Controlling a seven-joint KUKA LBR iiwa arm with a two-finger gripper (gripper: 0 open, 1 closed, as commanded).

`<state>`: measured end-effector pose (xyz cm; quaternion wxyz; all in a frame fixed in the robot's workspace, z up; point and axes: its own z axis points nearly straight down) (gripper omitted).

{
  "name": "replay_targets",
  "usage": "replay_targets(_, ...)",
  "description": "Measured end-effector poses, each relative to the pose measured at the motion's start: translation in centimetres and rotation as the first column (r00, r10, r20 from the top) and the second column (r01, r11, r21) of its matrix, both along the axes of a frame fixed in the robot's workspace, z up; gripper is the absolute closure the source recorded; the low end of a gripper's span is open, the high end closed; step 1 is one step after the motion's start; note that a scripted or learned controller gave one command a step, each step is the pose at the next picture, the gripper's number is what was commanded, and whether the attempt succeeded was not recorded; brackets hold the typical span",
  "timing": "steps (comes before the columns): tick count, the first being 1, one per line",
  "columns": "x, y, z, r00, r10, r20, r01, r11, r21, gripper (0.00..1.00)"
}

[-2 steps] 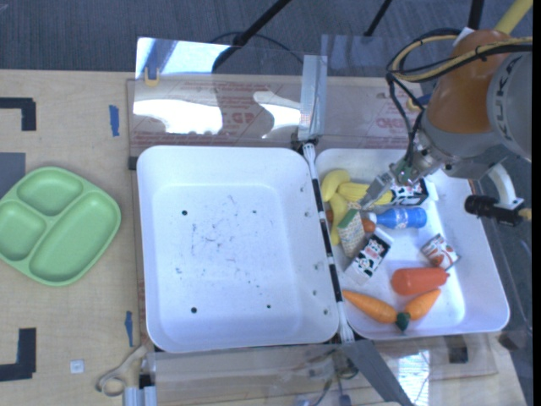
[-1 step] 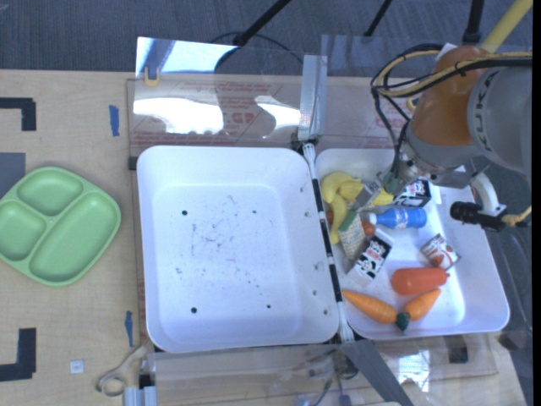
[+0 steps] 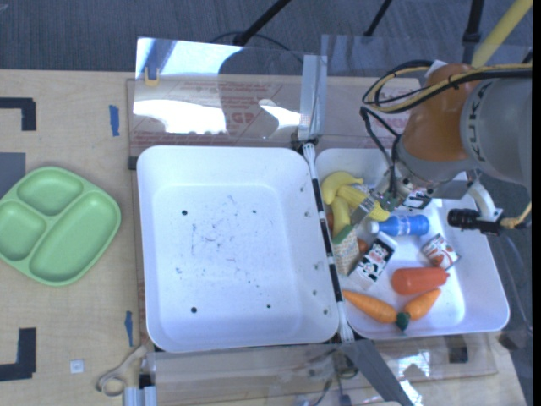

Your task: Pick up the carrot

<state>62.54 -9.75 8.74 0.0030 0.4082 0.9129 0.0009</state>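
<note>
An orange carrot [image 3: 369,305] lies along the front edge of the right bin [image 3: 483,304], close to the divider. A second orange carrot-like piece [image 3: 425,301] with a green end lies just right of it, tilted. My gripper [image 3: 382,203] hangs over the back middle of the same bin, beside the yellow bananas [image 3: 342,191] and just above a blue bottle [image 3: 404,225]. It is well behind the carrot and apart from it. Nothing shows held in it.
A reddish-orange vegetable [image 3: 418,279], a black-and-white carton [image 3: 372,260], a small red-and-white can [image 3: 439,251] and a green-labelled packet [image 3: 345,245] crowd the right bin. The left bin [image 3: 169,176] sits alongside. A green divided plate [image 3: 56,224] lies on the bench at far left.
</note>
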Motion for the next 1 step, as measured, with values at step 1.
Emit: replay_targets(1, 3.01, -0.02, 7.48, 1.0, 0.007, 0.0, -0.007, 1.0, 0.0, 0.0)
